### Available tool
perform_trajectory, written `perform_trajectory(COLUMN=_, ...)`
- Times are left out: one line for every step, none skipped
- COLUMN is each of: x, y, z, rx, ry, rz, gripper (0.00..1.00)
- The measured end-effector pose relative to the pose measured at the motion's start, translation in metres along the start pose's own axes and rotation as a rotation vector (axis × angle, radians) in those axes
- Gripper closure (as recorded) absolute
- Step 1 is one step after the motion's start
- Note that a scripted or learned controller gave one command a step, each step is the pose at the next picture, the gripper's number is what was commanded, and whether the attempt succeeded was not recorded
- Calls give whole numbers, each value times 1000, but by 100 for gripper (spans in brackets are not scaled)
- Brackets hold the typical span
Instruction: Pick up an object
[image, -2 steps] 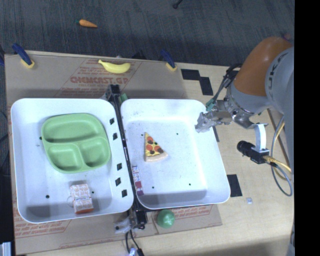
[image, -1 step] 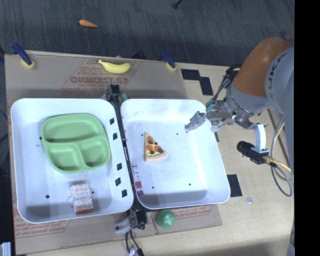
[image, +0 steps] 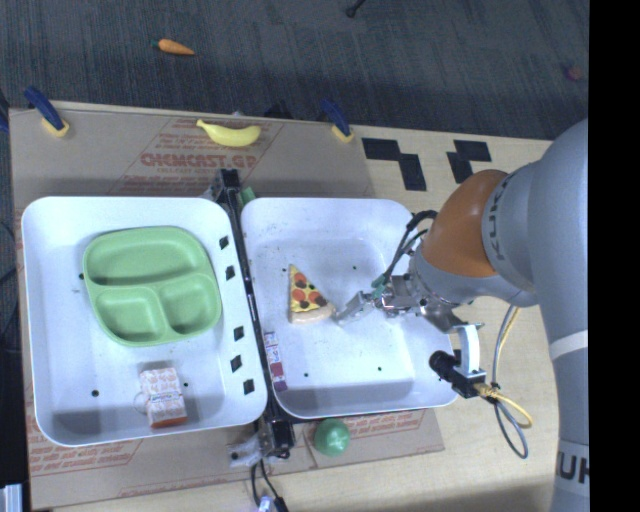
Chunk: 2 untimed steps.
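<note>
Camera view: pizza slice lies mid-floor of right bin, well clear of its walls. Gripper just right of slice, not touching; finger state cannot be told.

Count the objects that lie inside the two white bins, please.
3. The green divided plastic tray and the small wrapped snack packet lie in the left bin; the toy pizza slice lies in the right bin.

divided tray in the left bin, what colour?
Light green. The three-compartment plastic tray shows plainly in the camera view, lying in the left white bin.
</note>
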<state>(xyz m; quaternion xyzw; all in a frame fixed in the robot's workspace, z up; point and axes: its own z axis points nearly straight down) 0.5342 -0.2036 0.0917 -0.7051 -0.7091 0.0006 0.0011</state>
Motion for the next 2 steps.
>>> perform_trajectory(x=-8, y=43, z=-1, rx=-2, ry=0, rz=1, gripper=0)
perform_trajectory(x=64, y=113, z=-1, rx=-2, ry=2, rz=-1, gripper=0)
